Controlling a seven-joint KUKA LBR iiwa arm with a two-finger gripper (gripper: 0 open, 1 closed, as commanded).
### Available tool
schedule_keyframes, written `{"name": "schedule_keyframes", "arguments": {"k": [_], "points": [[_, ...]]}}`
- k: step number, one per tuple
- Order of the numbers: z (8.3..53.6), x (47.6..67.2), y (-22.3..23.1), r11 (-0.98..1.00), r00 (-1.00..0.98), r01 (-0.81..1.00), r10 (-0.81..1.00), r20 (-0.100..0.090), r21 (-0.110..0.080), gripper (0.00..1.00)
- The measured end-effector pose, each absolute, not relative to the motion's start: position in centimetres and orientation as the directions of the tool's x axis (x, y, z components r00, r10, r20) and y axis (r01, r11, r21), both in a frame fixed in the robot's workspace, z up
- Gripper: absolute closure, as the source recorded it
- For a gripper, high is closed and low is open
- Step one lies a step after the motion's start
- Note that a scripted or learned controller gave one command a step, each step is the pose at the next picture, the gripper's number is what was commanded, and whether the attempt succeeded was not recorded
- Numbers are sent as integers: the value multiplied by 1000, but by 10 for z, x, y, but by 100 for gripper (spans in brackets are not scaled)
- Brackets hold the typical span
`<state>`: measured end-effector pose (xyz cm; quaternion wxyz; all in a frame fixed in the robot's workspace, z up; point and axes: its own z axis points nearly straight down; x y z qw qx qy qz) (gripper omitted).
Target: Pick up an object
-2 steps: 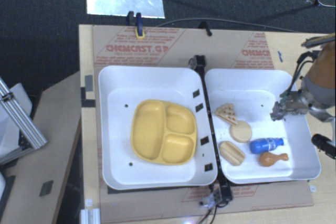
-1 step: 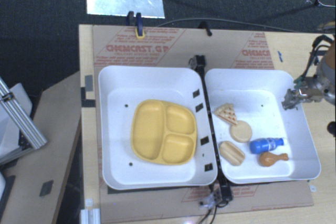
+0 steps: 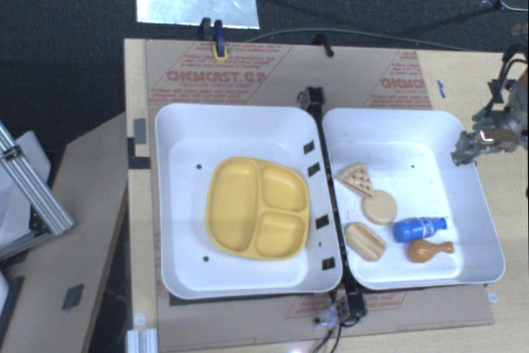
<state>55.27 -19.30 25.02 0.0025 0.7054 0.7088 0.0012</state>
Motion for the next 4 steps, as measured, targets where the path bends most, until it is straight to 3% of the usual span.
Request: {"name": "schedule_keyframes", "arguments": {"k": [4], "points": [[235,573,27,9,-9,1000,1000,2,0,100]]}}
